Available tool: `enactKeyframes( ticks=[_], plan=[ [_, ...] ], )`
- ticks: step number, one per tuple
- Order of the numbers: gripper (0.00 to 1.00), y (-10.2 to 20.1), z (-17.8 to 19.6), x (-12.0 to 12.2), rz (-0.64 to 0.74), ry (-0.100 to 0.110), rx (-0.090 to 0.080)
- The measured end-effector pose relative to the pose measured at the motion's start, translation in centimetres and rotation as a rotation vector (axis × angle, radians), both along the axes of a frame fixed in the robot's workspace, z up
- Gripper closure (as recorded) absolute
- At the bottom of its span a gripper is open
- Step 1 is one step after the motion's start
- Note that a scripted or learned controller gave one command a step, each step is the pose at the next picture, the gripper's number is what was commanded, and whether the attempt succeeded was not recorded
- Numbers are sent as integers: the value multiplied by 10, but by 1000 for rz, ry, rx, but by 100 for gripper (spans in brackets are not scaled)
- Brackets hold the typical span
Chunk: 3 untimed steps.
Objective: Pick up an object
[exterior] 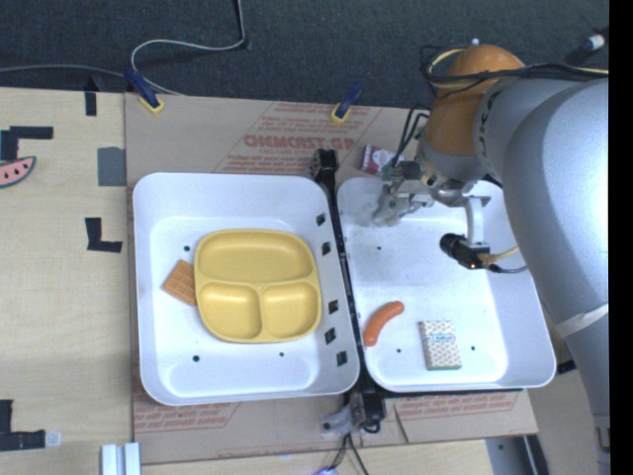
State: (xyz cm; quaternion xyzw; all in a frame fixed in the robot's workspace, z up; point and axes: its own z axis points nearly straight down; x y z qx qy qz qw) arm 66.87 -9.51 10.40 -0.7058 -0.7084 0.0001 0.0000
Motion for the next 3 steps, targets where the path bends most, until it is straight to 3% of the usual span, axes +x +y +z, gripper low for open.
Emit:
enactKeyframes(
  ticks=[1,2,3],
  plan=[
    [0,0,0,0,0,0,-1],
    [100,0,9,0,1,1,1],
    [0,0,9,0,1,1,0]
  ],
)
